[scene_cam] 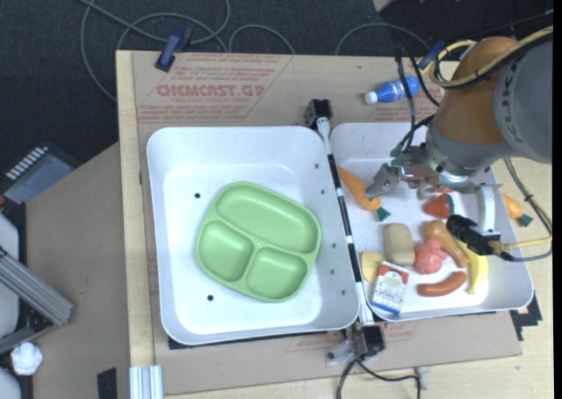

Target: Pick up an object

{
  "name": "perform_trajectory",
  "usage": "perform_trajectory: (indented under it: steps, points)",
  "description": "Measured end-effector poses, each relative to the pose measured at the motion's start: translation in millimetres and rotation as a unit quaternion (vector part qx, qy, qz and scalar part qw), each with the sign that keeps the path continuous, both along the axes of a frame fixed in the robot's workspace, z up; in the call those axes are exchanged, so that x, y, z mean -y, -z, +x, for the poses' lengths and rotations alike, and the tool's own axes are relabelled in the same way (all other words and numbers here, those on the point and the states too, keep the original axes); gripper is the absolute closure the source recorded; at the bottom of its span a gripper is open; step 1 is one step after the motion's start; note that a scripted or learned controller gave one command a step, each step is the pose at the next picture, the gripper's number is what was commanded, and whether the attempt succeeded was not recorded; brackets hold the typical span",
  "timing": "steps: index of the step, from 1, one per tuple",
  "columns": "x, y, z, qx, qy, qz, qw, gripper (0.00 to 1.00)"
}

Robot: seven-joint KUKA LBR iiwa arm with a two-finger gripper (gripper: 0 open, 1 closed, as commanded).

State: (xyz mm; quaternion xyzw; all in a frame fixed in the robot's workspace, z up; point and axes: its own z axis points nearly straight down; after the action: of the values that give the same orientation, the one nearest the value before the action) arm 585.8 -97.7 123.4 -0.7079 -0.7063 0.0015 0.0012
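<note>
The claw [386,184] hangs low over the upper left corner of the right bin [369,138], its grey fingers pointing down and left toward the carrot [358,189]. Whether those fingers are apart or together I cannot tell from here, and nothing shows between them, so I would not call anything held. It sits there, I judge, because the carrot lies a little apart from the rest and offers the easiest grab.

The carrot rests slantwise on the bin floor, just beside the divider where the two bins meet. Below it a potato [399,242] lies near the middle, with a pink lump [428,257] touching its right side. A sausage [442,283] and a banana [478,271] lie along the lower right, and a small carton [389,290] leans in the lower left corner. A red piece [437,206] sits partly under the wrist. These are crowded together, which would make a clean grasp harder.

The left bin [176,169] holds a green tray [256,242], lying flat. On the tabletop [228,90] behind the bins lies a bottle [392,91].
</note>
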Motion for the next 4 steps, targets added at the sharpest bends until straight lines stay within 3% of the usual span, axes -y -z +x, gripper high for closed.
perform_trajectory:
  steps: [1,2,3,4]
  points:
    - [-6.0,39.4,-2.8,0.001,0.0,0.0008,1.0,0.0]
    - [-5.9,29.1,-2.4,0.002,0.0,0.0004,1.0,1.0]
    - [-5.9,29.2,-2.4,0.002,0.0,0.0004,1.0,0.0]
    - [-6.1,19.2,-2.0,0.003,0.0,0.0002,1.0,1.0]
